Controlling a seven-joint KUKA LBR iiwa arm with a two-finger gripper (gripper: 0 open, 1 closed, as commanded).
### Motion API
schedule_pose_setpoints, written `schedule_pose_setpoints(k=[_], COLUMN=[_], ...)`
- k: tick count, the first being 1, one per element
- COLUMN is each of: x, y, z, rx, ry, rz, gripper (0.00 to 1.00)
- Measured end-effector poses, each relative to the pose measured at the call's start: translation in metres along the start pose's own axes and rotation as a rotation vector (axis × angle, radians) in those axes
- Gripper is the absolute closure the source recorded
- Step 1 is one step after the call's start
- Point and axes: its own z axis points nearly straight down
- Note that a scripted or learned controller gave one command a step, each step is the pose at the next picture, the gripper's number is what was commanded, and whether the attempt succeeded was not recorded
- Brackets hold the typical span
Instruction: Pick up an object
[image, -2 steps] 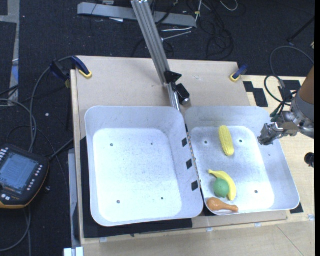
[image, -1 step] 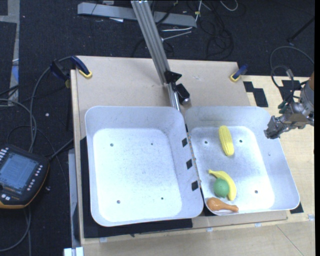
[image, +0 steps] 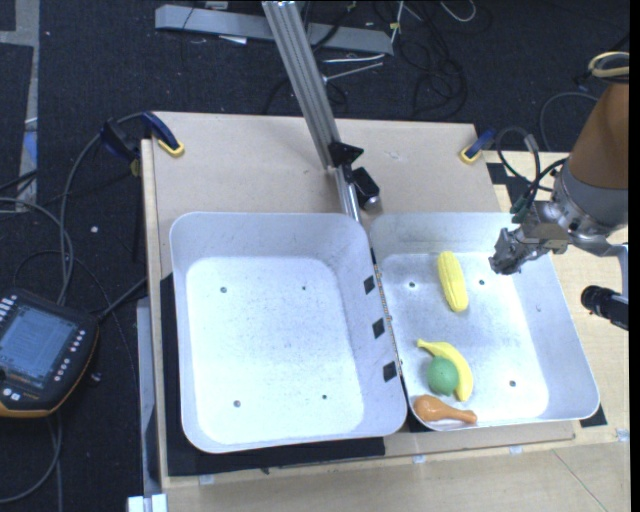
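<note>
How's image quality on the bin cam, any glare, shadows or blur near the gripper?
Camera view: even, diffuse light, no hard glare on the right bin; soft shadows under the corn cob, the banana and the green ball. The gripper is dark and slightly soft, its detail hard to read. Overall resolution is low, and the bins' speckles look grainy.

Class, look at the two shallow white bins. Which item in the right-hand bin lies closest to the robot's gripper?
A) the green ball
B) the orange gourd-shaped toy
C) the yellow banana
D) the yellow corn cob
D: the yellow corn cob lies in the upper part of the right-hand white bin, just left of the gripper, while the other three items cluster at the bin's near edge.
</note>
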Motion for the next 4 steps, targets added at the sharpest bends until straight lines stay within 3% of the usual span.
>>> schedule_pose_setpoints(k=[4], x=[0.181], y=[0.063], z=[0.018], rx=[0.0], ry=[0.0], rz=[0.0], gripper=[1.0])
